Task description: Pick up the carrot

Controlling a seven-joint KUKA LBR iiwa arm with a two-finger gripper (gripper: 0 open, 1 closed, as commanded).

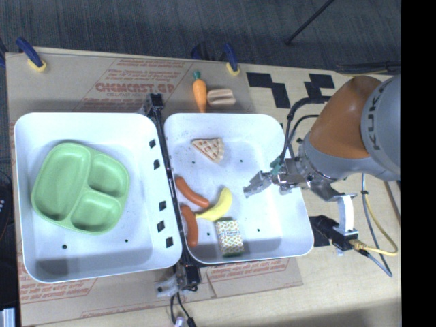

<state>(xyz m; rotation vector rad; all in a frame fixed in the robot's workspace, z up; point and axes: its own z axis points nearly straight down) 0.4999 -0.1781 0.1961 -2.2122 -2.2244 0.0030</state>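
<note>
Carrot (199,95), orange with a green top, on the worktop (82,80) beyond the right bin's (272,125) far edge.
Hand (253,186) over that bin, grip unclear; left bin (27,131) holds a green tray (80,187).

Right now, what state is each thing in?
carrot: lying on the bench outside the bins, untouched
gripper: over the right bin, nothing seen in it
green tray: flat in the left bin
banana: lying across a sausage
</note>
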